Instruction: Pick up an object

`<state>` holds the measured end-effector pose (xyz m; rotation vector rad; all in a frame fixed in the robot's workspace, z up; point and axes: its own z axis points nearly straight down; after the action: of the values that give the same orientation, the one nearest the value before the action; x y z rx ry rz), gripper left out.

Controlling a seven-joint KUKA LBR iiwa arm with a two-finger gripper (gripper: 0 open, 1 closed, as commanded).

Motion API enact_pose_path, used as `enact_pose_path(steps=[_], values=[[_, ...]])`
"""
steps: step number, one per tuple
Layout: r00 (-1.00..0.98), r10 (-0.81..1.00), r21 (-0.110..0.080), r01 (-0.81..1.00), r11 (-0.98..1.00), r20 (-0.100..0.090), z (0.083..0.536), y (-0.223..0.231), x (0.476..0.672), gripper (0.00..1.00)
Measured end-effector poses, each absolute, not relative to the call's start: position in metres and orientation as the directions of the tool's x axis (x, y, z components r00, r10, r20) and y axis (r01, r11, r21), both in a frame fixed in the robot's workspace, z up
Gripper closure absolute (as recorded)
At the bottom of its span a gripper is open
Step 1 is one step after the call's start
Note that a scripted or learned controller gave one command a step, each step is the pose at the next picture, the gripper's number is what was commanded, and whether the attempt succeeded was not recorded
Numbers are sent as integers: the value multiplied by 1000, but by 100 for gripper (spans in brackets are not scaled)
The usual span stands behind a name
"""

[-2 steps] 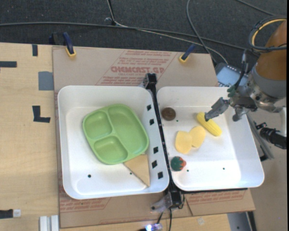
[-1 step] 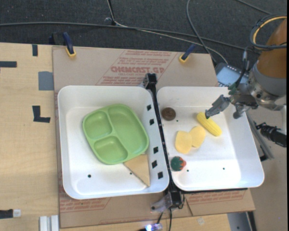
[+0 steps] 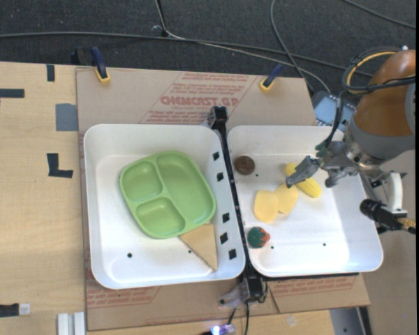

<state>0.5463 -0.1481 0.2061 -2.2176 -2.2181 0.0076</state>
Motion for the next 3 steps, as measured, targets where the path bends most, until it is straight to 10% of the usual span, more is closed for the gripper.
enact_pose_path(steps=[2, 3], values=[[0, 1000, -3, 1000, 0, 0, 89, -151, 545, 0], [-3, 1000, -1, 1000, 3, 2, 102, -150, 546, 100]])
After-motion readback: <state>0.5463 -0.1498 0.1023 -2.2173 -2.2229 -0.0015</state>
